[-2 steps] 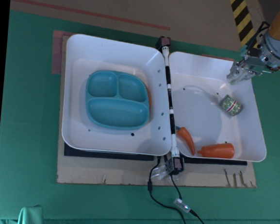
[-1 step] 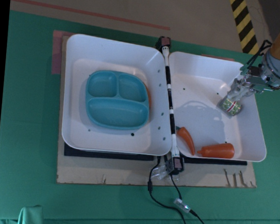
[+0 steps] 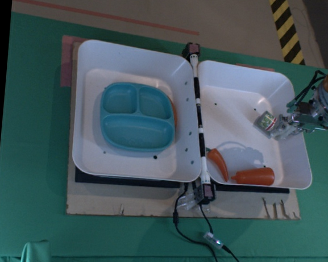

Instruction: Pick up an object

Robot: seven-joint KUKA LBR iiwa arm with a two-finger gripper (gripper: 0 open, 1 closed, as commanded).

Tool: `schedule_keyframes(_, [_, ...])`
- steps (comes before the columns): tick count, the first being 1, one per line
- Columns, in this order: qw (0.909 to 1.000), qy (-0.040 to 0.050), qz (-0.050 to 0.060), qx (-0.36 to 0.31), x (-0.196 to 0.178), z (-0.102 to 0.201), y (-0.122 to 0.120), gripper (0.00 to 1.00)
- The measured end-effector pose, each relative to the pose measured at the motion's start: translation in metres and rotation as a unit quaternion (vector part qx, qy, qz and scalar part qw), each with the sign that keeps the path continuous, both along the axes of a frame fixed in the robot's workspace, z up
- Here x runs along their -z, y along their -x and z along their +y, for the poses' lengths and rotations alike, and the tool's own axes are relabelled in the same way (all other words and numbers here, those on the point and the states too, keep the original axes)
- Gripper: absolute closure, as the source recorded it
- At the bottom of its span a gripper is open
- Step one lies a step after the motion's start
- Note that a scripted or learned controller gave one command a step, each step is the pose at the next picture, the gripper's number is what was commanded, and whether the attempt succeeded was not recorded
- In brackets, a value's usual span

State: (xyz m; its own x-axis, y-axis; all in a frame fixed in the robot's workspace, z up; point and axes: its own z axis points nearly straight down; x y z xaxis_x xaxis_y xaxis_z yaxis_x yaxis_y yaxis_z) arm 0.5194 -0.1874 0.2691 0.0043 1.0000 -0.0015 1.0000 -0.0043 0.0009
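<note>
In the right bin (image 3: 295,96), my gripper (image 3: 269,123) reaches in from the right and hangs over the bin's upper right part, with a small greenish, silvery piece at its tip. Whether that piece belongs to the gripper or is a held object is unclear. An orange carrot-like object (image 3: 255,176) lies near the bin's front wall. A smaller orange-red one (image 3: 218,162) lies at the front left, close to the divider. A pale white object (image 3: 243,154) rests between them, hard to make out against the bin.
The left bin (image 3: 96,56) holds a teal divided plate (image 3: 136,118), with an orange edge (image 3: 175,112) peeking out at its right side. A black-and-white rail (image 3: 199,105) separates the bins. Cables (image 3: 211,240) trail across the green cloth in front.
</note>
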Motion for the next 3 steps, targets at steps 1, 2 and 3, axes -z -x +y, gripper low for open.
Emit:
schedule_keyframes(1, [1.0, -0.0003, 0.0, 0.0, -0.013, 0.0, 0.016, 1.0])
schedule_keyframes(2, [1.0, 0.0008, -0.002, -0.001, -0.004, 0.0, -0.027, 1.0])
schedule_keyframes(3, [1.0, 0.0009, -0.002, -0.001, 0.003, 0.0, -0.072, 1.0])
